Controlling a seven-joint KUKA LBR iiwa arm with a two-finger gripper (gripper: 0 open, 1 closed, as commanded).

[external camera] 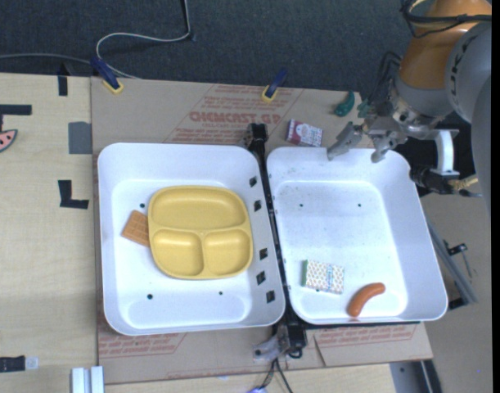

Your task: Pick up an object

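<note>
- Hovering over the far rim of the right bin (413, 219): gripper (358, 146), fingers (340, 145) spread apart, nothing between them.
- Entering from the right: grey arm, orange band (446, 6) above the wrist, upper right corner of view.
- Lying in the right bin, near corner: orange-red sausage (366, 298), angled, close to the near wall.
- Just left of the sausage, apart from it: small patterned packet (324, 276), flat on the bin floor.
- Both items well apart from the gripper, at the opposite end of the bin.
- Sitting in the left bin (119, 219): yellow divided plate (202, 230), three compartments, roughly centred.
- Tucked at the plate's left edge, partly under it: tan waffle-like cracker (136, 228).
- Resting on the cardboard sheet (184, 113) beyond the bins: small red-and-white packet (304, 133), just past the right bin's far left corner.
- Also on the cardboard: green item (345, 103) near the gripper, too small to identify.
- Holding the cardboard at its far edge: two blue-and-yellow clamps (108, 74).
- Running across the dark floor above: white cable (151, 35).
</note>
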